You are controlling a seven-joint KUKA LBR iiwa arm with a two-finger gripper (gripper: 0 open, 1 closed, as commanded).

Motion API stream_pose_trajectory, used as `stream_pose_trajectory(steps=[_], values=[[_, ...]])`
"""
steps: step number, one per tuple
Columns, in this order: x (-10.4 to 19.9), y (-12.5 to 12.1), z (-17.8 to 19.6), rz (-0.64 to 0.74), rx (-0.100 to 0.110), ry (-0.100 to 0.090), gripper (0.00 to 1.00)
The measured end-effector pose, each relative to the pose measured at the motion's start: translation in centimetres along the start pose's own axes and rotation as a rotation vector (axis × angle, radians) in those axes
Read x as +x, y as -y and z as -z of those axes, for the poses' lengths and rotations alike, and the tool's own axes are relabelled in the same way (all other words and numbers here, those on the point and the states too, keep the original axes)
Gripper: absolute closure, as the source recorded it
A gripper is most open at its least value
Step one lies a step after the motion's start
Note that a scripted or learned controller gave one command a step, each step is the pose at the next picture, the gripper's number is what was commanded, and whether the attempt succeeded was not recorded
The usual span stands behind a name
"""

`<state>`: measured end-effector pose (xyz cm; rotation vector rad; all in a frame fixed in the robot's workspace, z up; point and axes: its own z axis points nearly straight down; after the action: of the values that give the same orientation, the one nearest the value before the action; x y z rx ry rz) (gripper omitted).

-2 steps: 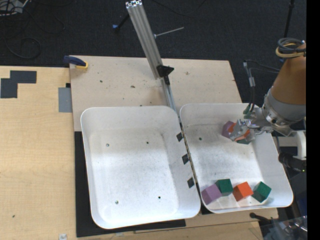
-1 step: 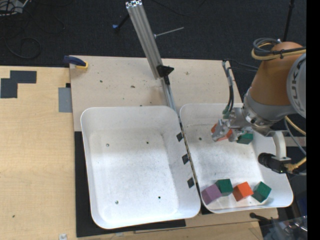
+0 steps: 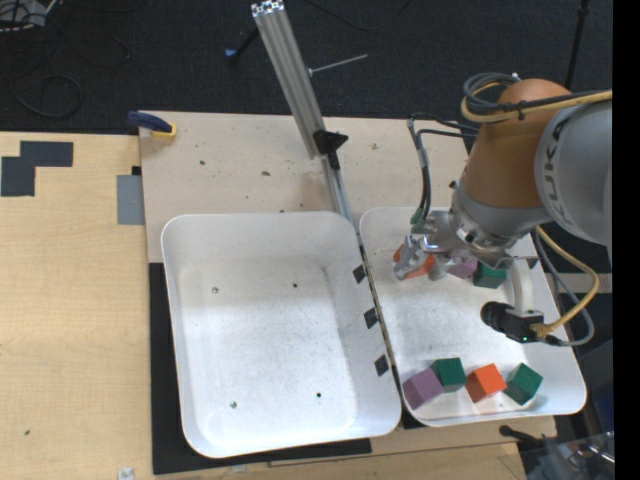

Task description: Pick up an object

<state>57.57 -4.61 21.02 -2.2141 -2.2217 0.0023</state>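
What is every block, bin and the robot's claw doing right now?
gripper: low in the right bin, by the far blocks; grip unclear
orange block by gripper: partly hidden
far purple block: partly under the arm
far green block: partly under the arm
near purple block: lying loose
near green block: lying loose
near orange block: lying loose
corner green block: lying loose
right bin: holds all blocks
left bin: speckled

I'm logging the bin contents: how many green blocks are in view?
3: two green blocks near the right bin's front edge, one beside the gripper. The arm may hide more.
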Motion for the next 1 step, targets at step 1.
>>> stream_pose_trajectory(steps=[1], values=[[5.40,-1.42,-0.61,0.001,-0.001,0.000,1.00]])
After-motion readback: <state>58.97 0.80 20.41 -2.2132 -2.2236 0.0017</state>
